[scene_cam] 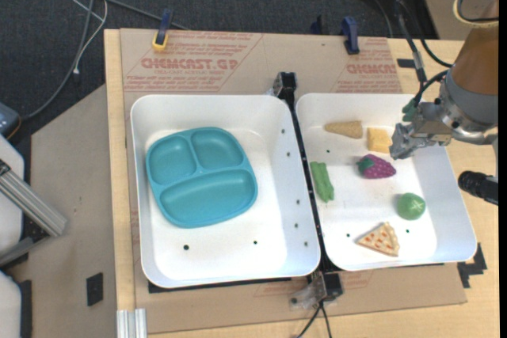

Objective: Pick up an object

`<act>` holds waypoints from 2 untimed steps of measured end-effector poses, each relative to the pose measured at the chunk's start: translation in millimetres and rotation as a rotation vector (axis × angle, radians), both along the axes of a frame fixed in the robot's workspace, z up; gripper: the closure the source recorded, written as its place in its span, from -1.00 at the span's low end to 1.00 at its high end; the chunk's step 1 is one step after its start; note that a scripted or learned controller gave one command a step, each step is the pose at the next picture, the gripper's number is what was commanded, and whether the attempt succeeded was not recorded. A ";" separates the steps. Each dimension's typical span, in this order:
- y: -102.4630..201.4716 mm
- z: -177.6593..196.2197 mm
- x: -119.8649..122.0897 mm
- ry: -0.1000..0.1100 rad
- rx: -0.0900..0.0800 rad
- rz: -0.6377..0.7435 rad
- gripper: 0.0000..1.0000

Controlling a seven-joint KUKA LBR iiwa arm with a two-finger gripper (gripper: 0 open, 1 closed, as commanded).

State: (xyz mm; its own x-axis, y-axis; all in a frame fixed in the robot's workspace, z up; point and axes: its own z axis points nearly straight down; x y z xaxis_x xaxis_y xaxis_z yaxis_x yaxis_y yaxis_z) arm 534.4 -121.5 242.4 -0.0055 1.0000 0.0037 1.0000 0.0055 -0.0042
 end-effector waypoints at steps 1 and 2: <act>56.5 3.2 10.1 -0.003 -0.001 0.002 1.00; 106.6 -12.1 31.4 -0.002 -0.002 0.001 1.00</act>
